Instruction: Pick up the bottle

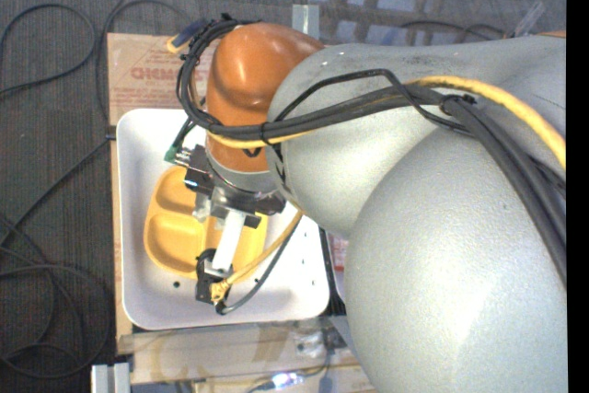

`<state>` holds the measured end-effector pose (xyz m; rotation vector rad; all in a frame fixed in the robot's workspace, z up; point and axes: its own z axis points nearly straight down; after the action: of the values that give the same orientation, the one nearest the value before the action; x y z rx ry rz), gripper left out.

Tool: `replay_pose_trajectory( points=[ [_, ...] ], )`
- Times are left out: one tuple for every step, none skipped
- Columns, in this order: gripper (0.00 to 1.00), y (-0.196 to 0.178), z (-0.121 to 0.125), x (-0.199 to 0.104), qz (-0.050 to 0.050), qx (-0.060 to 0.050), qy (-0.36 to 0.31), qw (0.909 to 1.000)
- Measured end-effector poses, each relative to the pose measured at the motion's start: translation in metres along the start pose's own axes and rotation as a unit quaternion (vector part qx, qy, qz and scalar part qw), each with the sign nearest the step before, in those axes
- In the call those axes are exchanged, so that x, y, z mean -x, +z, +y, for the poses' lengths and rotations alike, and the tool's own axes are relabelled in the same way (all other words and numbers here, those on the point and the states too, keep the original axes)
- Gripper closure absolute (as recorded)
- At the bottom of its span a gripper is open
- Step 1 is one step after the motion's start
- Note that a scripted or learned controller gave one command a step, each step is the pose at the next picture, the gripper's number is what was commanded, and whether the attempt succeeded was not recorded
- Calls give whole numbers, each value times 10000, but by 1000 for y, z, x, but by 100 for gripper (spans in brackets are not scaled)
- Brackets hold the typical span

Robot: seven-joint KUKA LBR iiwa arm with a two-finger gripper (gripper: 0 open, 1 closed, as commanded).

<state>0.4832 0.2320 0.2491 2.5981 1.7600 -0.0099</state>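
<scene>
A yellow, rounded plastic thing (pixel 170 230) lies in the left part of the left white bin (pixel 147 308); its shape fits a bottle lying on its side, though the arm covers part of it. My gripper (pixel 213 198) hangs under the orange wrist band, right over the yellow thing's right side and close to it. The wrist hides where the gripper meets the yellow thing.
The grey arm covers the right bin, apart from a thin strip of it (pixel 337 264). Brown cardboard (pixel 138 69) lies behind the left bin. Black cables (pixel 37 225) run over the carpet at the left.
</scene>
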Motion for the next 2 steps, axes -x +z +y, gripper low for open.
replay_pose_trajectory(
  points=[
    [100, 1, 0, 0, -2, -5, 1149, 9934],
    [0, 1, 0, 0, -2, -2, 1150, 9934]
  ],
)
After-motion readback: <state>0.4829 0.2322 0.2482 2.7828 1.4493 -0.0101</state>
